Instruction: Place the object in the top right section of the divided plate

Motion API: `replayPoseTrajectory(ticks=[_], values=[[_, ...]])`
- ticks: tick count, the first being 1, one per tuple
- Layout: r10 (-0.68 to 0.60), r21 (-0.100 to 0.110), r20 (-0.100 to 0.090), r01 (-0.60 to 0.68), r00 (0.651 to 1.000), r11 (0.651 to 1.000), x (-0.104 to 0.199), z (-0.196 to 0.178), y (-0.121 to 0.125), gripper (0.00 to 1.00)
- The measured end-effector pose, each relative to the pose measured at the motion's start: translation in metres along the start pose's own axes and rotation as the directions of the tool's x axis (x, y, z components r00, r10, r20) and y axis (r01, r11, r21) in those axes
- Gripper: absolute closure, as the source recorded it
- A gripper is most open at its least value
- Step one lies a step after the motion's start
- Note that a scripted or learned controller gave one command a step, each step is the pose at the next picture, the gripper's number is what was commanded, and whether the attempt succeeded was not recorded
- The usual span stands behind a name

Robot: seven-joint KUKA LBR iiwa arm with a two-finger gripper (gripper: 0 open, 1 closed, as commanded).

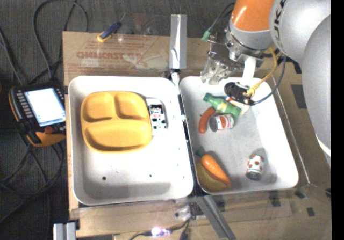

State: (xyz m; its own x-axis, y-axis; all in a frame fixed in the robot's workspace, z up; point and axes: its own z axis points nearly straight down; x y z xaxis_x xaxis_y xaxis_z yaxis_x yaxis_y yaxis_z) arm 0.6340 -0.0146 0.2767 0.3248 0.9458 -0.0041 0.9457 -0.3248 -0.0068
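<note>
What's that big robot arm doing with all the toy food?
The arm's gripper hovers at the top edge of the right bin, above a green bottle, a hot dog, a can and a carrot. It holds nothing. The yellow divided plate sits in the left bin.

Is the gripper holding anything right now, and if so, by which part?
Nothing is held. The gripper hovers at the right bin's upper rim, above the green bottle, with nothing between its fingers.

end effector (pixel 216 70) over right bin's (pixel 279 150) far edge | seemingly empty | divided plate (pixel 116 121) in left bin (pixel 129 174)
</note>
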Motion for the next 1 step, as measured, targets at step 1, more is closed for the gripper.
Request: replayPoseTrajectory(ticks=[1], values=[[0.059,-0.003,0.001,-0.059,0.998,0.998,0.0323,-0.1547,0.0253,1.00]])
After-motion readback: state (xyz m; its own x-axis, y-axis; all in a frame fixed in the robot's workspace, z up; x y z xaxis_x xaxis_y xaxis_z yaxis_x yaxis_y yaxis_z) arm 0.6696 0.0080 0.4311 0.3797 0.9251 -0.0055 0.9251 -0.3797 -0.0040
